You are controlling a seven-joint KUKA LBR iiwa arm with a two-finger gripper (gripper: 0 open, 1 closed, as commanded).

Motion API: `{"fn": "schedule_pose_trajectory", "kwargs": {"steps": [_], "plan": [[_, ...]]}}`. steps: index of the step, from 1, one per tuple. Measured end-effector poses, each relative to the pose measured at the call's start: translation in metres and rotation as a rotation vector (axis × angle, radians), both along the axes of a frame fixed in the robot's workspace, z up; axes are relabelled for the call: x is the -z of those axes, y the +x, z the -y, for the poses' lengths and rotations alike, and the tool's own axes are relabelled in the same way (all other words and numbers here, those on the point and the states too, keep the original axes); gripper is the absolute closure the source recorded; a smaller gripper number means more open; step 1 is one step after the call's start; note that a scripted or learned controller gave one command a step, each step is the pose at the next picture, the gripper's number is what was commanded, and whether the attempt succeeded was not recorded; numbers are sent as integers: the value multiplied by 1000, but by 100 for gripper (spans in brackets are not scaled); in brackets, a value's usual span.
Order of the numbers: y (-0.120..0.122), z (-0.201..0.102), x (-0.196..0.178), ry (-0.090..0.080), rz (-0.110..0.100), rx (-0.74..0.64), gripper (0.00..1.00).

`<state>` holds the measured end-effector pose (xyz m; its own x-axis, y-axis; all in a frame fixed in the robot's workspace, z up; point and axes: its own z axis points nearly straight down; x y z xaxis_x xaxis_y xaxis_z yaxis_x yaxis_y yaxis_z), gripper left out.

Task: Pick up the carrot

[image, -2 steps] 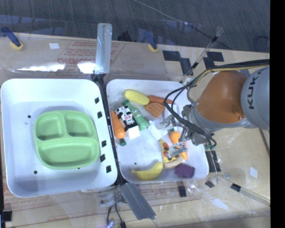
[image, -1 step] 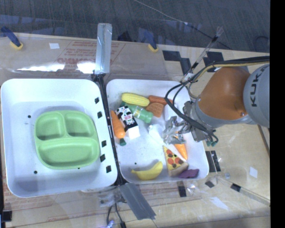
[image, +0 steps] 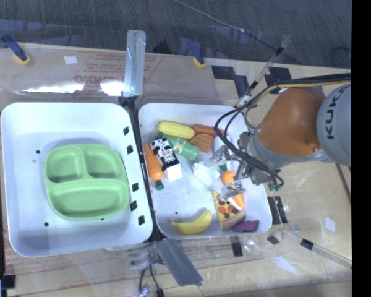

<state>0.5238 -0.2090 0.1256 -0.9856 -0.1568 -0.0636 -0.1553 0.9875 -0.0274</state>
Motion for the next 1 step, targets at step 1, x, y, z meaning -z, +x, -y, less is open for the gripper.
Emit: {"fn": "schedule_pose_trajectory", "kwargs": {"steps": [1], "plan": [[12, 5, 15, -8, -25, -166, 0]]}}
